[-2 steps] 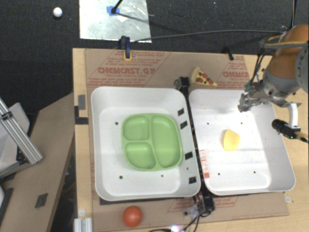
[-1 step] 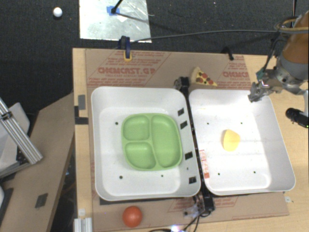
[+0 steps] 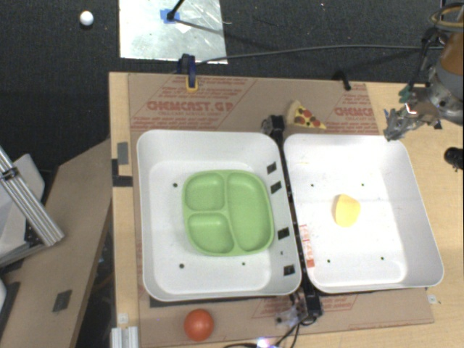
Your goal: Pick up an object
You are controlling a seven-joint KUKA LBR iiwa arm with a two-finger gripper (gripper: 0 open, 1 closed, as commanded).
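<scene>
A small yellow object (image 3: 346, 210) lies near the middle of the right white bin (image 3: 406, 267). A green three-compartment tray (image 3: 228, 212) sits in the left white bin (image 3: 156, 267). My gripper (image 3: 398, 124) hangs at the far right, above the back right corner of the right bin, well away from the yellow object. Nothing shows between its fingers.
A toy pizza slice (image 3: 306, 117) rests on the cardboard behind the bins. A red ball (image 3: 199, 324) lies in front of the left bin. A blue clamp (image 3: 188, 69) holds the board's back edge. A metal sheet (image 3: 171, 20) and a white ball (image 3: 87, 18) lie beyond.
</scene>
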